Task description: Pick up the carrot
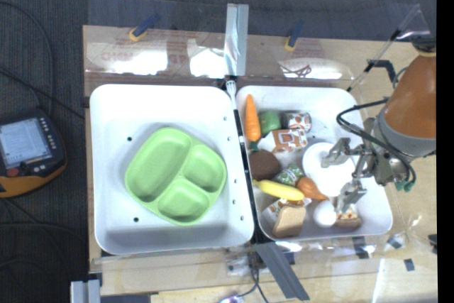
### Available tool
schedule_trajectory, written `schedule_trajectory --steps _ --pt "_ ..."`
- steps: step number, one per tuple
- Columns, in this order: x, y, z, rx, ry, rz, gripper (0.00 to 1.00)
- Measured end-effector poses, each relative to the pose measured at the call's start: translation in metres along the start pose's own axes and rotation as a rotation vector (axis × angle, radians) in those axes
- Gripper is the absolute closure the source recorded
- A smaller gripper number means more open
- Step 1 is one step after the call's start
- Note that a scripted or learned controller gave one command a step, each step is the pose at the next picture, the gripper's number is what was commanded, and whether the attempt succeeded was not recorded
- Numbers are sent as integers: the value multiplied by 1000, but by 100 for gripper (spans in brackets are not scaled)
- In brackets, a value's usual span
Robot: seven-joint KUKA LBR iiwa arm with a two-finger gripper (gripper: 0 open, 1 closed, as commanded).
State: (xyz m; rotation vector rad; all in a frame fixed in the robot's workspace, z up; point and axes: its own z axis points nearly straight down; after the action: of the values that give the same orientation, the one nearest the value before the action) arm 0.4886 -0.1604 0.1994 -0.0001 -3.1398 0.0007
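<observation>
The carrot (251,118) is a long orange piece lying lengthwise against the left wall of the right bin (369,106), near its far corner. My gripper (345,174) hangs over the right half of that same bin, well to the right of the carrot and nearer the front. Its two fingers are spread apart, one over a white round item (317,157) and the other above a pizza-like slice (347,213). Nothing sits between them.
Crowding the right bin are a green ball (269,123), a can (300,121), an orange-white box (286,140), a brown round item (263,164), a banana (280,189), a smaller orange piece (310,188), a white egg (324,216) and a bread piece (286,218). A green divided plate (177,174) lies in the left bin (113,117).
</observation>
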Motion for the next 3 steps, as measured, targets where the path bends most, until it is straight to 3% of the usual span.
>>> schedule_trajectory --steps 1,2,3 --pt "-1 0 -8 2 0 -1 100" --pt "-2 1 -16 3 2 -2 100" --pt "0 -61 -197 5 -14 41 100"
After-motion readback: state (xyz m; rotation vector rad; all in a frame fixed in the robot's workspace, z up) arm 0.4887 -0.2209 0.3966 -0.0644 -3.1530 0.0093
